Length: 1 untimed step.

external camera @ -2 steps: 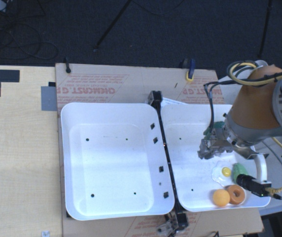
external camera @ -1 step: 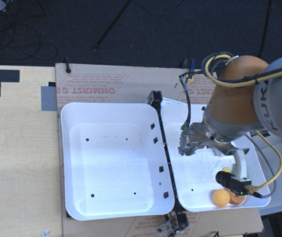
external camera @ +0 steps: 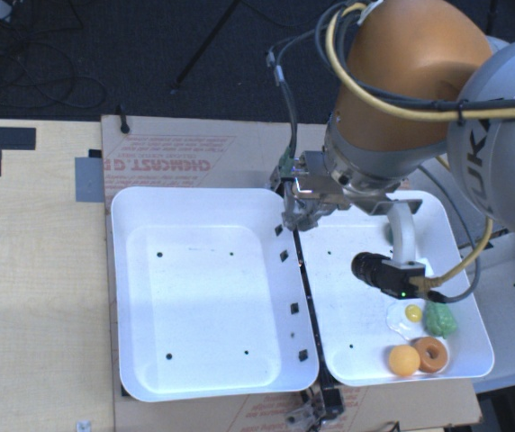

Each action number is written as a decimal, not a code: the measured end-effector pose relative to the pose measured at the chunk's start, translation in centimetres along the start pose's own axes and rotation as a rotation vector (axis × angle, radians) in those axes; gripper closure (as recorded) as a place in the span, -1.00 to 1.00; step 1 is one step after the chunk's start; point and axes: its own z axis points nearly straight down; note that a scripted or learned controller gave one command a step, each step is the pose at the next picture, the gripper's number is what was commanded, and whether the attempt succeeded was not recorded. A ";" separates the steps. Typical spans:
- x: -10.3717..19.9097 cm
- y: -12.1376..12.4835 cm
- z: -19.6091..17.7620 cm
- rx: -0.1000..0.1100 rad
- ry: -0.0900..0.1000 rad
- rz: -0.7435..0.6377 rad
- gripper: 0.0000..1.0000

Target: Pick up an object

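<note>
Camera view, from my remote seat: arm's gripper (external camera: pixel 304 207) hangs over the divider between left bin (external camera: pixel 131 241) and right bin (external camera: pixel 365 367), up at the far end. I can't tell its state from this angle.

All candidate things sit bunched in the right bin's near right corner, well apart from the gripper: orange ball (external camera: pixel 404 360) touching brown ring (external camera: pixel 432 355), green lump (external camera: pixel 439 319) just beside a fried-egg toy (external camera: pixel 408 316). My guess: they slid there.

Long axis: none worth noting; ball and ring are round, ring lies flat, hole up.
</note>
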 end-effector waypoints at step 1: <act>0.6 -5.2 1.0 0.016 -0.003 0.008 1.00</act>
